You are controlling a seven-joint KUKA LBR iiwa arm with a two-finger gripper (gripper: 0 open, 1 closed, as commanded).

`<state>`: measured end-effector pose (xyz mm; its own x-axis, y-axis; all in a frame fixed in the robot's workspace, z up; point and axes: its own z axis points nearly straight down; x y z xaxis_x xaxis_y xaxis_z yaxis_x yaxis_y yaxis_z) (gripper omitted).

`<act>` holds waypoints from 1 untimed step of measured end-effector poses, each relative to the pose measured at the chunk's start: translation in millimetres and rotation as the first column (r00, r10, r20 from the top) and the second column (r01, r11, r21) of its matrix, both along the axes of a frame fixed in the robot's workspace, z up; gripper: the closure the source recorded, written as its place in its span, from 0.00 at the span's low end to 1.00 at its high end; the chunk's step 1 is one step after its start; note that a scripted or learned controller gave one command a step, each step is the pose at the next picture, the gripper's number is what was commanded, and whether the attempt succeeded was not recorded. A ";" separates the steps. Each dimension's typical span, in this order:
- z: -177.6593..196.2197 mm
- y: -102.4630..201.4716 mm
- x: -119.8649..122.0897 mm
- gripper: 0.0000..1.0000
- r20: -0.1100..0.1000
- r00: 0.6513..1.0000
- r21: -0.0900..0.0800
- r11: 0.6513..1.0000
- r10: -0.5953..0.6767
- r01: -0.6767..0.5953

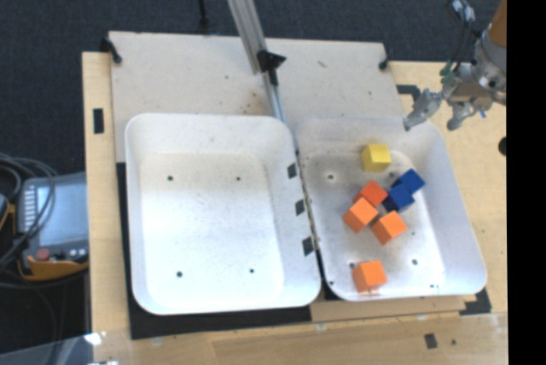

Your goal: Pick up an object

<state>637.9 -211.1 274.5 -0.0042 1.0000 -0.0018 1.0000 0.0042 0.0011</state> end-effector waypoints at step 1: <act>0.2 -0.9 -0.3 0.00 -0.001 1.000 -0.002 1.000 0.001 -0.001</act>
